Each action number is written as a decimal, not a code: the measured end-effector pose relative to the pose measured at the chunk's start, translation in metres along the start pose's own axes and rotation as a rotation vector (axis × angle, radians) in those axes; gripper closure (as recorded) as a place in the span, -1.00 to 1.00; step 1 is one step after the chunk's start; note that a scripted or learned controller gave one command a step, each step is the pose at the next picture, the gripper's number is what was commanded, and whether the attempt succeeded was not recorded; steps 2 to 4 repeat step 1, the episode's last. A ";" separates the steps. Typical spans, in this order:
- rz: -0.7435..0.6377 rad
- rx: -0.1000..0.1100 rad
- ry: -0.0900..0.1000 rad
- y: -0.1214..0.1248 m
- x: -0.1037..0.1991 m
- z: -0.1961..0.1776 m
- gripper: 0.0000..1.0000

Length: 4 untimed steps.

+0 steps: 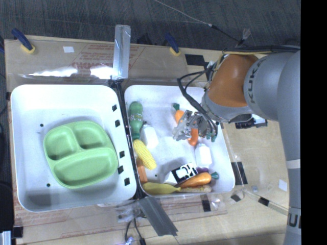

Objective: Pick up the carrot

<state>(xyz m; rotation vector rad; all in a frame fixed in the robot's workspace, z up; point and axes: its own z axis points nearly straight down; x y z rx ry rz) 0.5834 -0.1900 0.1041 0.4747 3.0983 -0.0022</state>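
Landmark: the corn cob (144, 154), lying in the right bin (163, 93) close to the wall shared by the two bins.
Nearest items: a banana (159, 188) lies below the corn cob along the near wall. To its right lies an orange carrot-like piece with a green end (196, 179), and a black and white object (182, 172) touches that piece.
Small orange piece: just below the corn cob, against the shared wall (141, 174). I cannot tell what it is.
White items: one white block (149, 136) just above the corn cob, and one white block (204, 156) well to its right.
Green bottle: one (135, 117), above the corn cob, along the shared wall.
Gripper: the gripper (190, 128) is low in the right bin, up and to the right of the corn cob. Whether its jaws are wide or narrow I cannot tell, because metal parts and cables hide them.
Carrot: the carrot (193, 136) is an orange piece directly at the gripper. Another orange piece with a green tip (179, 115) lies just above it.
Progress: I judge the arm is at the grasping step. The reach appears done. A secure hold and the lift are left, and no hold is visible.
Left bin: one green divided plate (80, 152), far left of the corn cob.
Count: two bins, one plate, one corn cob, one banana, one bottle, two white blocks, four orange pieces.
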 end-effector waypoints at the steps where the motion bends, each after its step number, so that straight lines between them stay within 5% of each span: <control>1: 0.286 0.000 0.004 0.048 -0.004 -0.057 1.00; 4: 0.286 0.000 0.004 0.048 -0.004 -0.057 1.00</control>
